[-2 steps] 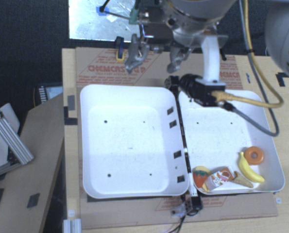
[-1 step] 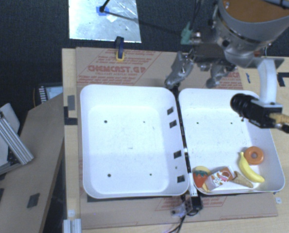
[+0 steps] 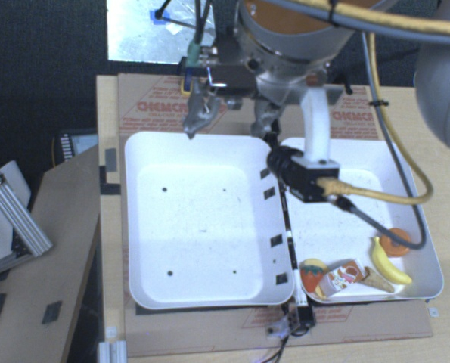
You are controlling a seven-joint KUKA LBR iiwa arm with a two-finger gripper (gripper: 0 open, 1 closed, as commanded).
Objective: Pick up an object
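My gripper hangs over the far rim of the left bin. Its two fingers stand wide apart, so it is open, and nothing sits between them. The objects lie in the near corner of the right bin: a yellow banana, an orange round piece behind it, a red and orange fruit, a small red and white packet and a tan cone-shaped piece. All of them are well away from the gripper, toward the near right.
A black box with a yellow cable hangs from the arm above the divide between the bins. Cardboard lies under both bins. A metal frame stands at the left edge.
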